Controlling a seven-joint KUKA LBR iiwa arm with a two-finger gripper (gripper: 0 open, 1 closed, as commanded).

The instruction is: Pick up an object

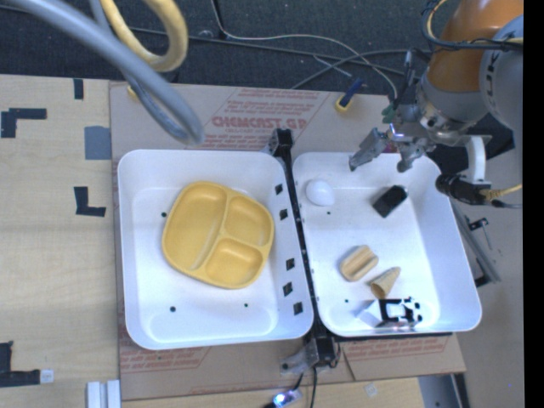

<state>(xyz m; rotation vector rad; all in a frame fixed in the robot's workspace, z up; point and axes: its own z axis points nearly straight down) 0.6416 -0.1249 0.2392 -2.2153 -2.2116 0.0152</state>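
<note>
Since nothing sits between its spread fingers, we read the gripper [382,155] as empty, hovering over the right bin [442,253] to choose; black block [389,201] just below it, white ball [320,192] to its left.

1. The one camera is sitting fixed above the bench [51,228], looking down at a slant.
2. It is framing both white bins whole: the left bin [136,245] and the right bin [442,253].
3. It is standing far enough back to be taking in the bench's far edge and the dark floor [297,15] beyond.
</note>
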